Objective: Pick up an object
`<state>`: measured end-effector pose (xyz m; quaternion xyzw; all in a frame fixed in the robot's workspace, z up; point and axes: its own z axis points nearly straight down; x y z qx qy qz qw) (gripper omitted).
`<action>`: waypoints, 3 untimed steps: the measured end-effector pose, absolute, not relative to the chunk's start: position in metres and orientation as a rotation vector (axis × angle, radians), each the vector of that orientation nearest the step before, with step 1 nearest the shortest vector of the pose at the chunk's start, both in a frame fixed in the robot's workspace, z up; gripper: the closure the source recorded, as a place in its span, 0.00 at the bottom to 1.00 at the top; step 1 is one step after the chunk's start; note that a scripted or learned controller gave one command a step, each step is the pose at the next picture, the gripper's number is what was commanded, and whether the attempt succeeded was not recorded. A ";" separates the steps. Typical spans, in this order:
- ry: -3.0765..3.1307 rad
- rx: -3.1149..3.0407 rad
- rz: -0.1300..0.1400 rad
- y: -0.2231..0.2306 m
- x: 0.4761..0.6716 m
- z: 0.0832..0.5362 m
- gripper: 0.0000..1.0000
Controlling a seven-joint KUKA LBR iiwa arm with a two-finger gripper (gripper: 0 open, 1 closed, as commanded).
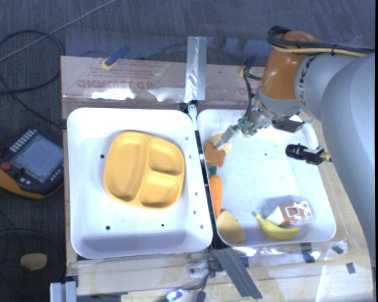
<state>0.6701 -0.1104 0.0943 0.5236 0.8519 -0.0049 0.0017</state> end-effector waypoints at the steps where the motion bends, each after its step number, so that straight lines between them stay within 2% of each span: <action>1: 2.619 1.738 0.000 -0.111 0.670 0.091 0.00; 2: 2.752 1.525 -0.022 -0.117 0.668 0.090 0.00; 3: 2.820 1.353 0.001 -0.113 0.650 0.089 0.00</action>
